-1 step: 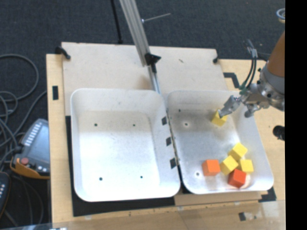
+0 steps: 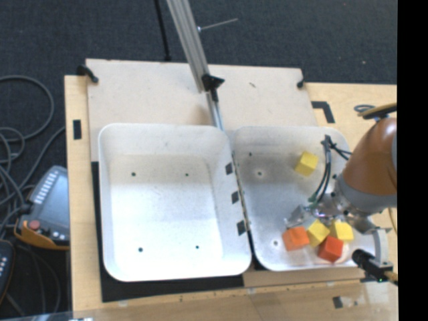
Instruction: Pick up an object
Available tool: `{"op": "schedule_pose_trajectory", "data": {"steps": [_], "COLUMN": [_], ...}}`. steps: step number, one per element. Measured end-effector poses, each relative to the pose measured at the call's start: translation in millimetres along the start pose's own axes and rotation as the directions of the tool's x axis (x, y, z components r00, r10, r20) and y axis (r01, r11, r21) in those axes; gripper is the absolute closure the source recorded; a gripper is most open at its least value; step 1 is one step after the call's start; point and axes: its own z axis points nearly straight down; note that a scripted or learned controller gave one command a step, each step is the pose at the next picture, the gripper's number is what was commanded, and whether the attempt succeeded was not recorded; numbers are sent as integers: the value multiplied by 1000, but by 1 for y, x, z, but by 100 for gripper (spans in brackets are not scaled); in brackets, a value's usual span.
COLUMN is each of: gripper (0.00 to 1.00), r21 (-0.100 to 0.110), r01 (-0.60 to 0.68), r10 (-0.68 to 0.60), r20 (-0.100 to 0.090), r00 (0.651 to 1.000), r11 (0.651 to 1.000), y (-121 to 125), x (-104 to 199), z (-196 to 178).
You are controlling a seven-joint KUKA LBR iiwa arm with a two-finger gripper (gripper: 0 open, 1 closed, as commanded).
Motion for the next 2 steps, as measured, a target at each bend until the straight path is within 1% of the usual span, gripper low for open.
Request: {"op": "schedule_pose_trajectory", "data": {"steps": [1, 2], "gripper": [0, 0], "r21": [-2, -14], "r01": [7, 9], "r10": [-7, -9], "r20": [-19, 1], "r00": [1000, 1000], "r11": [1000, 1000], "y": [50, 133], "x": [-42, -26], "z": [18, 22]}}
